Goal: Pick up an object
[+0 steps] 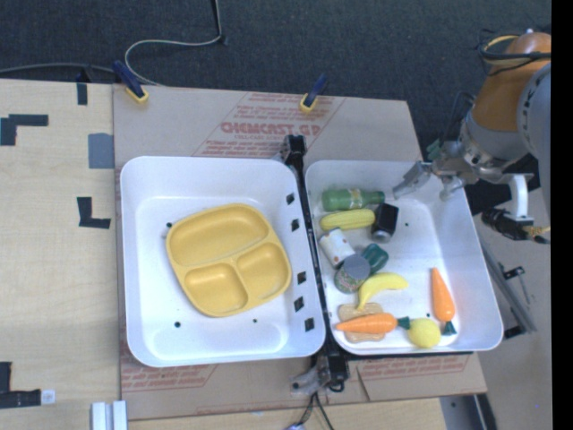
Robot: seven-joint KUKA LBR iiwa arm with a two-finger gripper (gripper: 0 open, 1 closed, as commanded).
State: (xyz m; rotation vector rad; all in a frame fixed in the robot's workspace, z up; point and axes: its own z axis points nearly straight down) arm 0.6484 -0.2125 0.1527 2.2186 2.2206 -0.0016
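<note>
Objects: you see the toys in the right bin (466,267): a green bottle (351,198), a corn cob (347,219), a black cylinder (385,220), a banana (382,287), two carrots (441,295), a lemon (424,332).
Gripper: the gripper (419,179) is over the far right corner of this bin, near the black cylinder; the fingers are apart and hold nothing.
Left bin: the left bin (143,240) has a yellow divided plate (229,258).
Base: both bins stand on cardboard (260,128).
</note>
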